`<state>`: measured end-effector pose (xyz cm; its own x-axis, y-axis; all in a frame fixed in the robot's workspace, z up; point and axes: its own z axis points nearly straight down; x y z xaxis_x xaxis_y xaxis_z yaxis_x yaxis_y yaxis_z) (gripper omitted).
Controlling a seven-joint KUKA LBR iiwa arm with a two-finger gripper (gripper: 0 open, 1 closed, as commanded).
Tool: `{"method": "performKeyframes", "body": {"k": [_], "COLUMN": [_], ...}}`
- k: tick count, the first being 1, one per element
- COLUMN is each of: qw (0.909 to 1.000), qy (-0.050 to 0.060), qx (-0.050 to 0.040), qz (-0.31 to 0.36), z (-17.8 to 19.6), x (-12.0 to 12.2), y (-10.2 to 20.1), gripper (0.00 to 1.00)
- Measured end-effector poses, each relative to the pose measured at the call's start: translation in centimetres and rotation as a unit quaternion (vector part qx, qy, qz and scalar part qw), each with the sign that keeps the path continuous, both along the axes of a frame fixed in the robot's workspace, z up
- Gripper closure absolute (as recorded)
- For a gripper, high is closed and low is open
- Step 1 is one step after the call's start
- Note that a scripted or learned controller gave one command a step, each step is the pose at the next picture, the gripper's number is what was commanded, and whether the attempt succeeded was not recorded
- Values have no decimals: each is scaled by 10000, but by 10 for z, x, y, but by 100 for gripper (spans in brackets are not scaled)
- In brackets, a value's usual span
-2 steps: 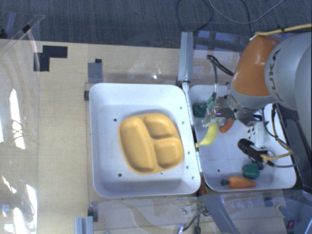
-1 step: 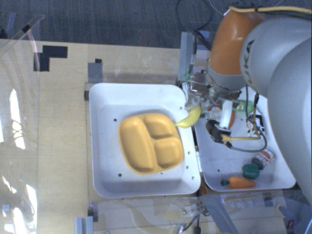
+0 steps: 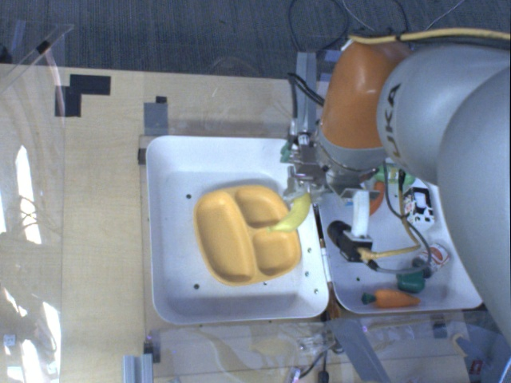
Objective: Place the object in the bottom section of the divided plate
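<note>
A yellow divided plate lies in the left white bin, with one long section on its left and two smaller ones on its right. My gripper hangs over the plate's right rim, shut on the upper end of a small yellow banana. The banana slants down and to the left. Its lower tip reaches the ridge between the two right sections.
The right bin holds an orange carrot near its front wall, a dark green piece just above it, and a white item with black marks. The big grey arm covers most of that bin.
</note>
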<state>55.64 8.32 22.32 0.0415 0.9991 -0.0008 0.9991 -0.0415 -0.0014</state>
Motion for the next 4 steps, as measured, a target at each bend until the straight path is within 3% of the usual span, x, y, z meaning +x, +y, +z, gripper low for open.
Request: {"method": "performKeyframes", "body": {"k": [1,2,3,4], "qw": [10000,10000,9992,9989], "qy": [-12,6,1,8], "qx": [-1,2,5,3], "qz": [-73,-51,403,-478], "z": [57,-18,-42,-42], "x": [56,-12,-3,-25], "y": [14,-50,22,18], "gripper": [100,100,100,100]}}
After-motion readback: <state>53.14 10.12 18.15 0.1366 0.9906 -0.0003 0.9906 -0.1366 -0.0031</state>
